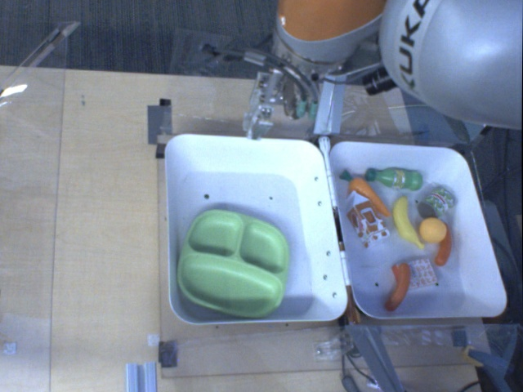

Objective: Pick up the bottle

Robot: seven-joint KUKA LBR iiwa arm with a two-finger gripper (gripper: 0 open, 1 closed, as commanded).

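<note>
At twelve o'clock in the right bin (482, 219) the bottle (394, 178) is lying sideways while I'm hovering the gripper (263, 109), slightly parted and empty, needing a descent across its narrow body.

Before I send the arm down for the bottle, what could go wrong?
1. The bottle lies on its side near the right bin's far wall, so the tool may clip the rim.
2. The carrot nearly touches the cap end and could get caught too.
3. Lying flat, the bottle may roll away.
</note>
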